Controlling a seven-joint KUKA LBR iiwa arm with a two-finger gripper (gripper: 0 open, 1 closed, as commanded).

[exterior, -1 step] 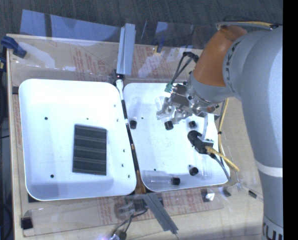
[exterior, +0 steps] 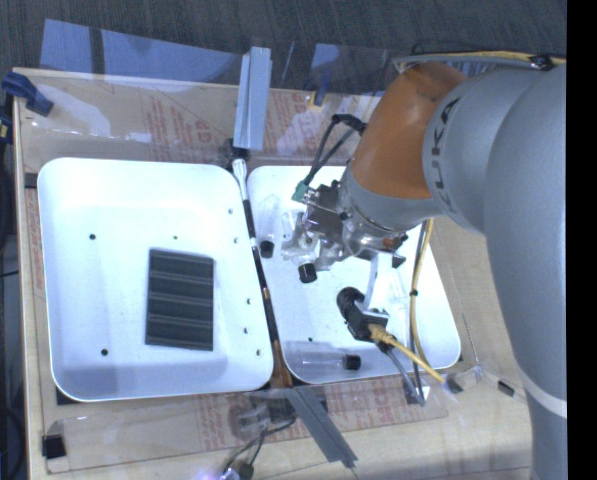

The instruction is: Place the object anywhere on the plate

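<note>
The grey arm with its orange band is reaching in from the right of the frame and hanging over the right-hand shallow white bin (exterior: 433, 343), its two-finger gripper (exterior: 305, 253) sitting low near that bin's left wall, at centre frame. How the gripper is set cannot be told from here, because the wrist hardware is covering it, and nothing is showing clearly in its grasp.

The dark ribbed rectangular plate (exterior: 181, 299) is lying flat in the left-hand white bin (exterior: 78, 188), left of centre. A clear plastic tube with a black cap (exterior: 323, 361) is lying on its side at the bottom edge of the right bin, well apart from the gripper; it is probably the object to move.

The risks, as I am judging them: the tube is rounded and lying against the bin wall, so a grasp may be slipping off or clipping the wall, and the tube could be rolling off the plate's ribs once released.
</note>
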